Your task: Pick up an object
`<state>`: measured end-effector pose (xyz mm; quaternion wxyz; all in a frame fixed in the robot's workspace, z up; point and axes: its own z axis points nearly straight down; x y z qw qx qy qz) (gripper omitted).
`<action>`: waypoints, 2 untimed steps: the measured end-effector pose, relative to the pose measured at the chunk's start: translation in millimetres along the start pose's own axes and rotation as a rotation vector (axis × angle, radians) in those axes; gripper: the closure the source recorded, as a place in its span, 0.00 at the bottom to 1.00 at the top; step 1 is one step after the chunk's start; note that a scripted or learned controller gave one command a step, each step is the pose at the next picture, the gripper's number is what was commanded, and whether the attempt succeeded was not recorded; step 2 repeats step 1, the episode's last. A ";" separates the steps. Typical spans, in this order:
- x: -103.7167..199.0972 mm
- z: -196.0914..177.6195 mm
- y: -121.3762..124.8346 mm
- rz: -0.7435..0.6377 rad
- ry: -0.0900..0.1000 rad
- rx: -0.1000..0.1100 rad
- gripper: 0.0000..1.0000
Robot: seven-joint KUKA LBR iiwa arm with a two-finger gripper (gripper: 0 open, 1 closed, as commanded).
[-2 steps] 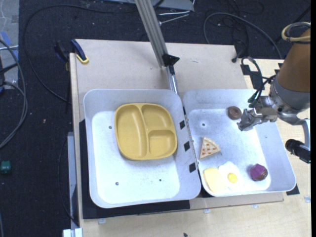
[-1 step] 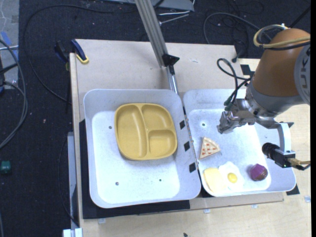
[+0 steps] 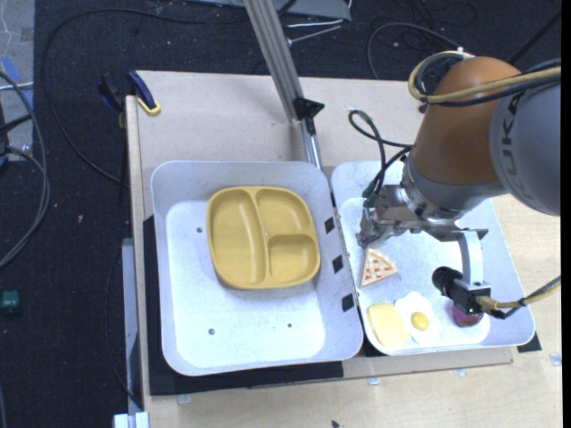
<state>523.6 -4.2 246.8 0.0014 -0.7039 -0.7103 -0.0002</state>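
Pale wooden table [image 3: 223, 114] carries two white bins; a glossy yellow divided plate [image 3: 264, 236] fills one. Beside a waffled pizza slice [image 3: 378, 267], the jaws [image 3: 370, 230] hang; their opening can't be told.

Arm casing [image 3: 535, 145]: smooth grey shell at 3 o'clock, with part of dark lettering on its side.
Orange band [image 3: 464, 119]: broad, rounded, glossy, just above the wrist.
Wrist ring [image 3: 437, 194]: grey metal collar under the band.
Cables [image 3: 375, 145]: black leads loop at 12 o'clock of the wrist; a pale yellowish hose curls over the band's top.
Gripper [image 3: 373, 228]: grey metal block, small dark fittings.
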 end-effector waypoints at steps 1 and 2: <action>56.4 -5.5 -4.5 -0.001 0.000 -0.002 1.00; 56.4 -5.5 -4.5 -0.001 0.000 -0.002 1.00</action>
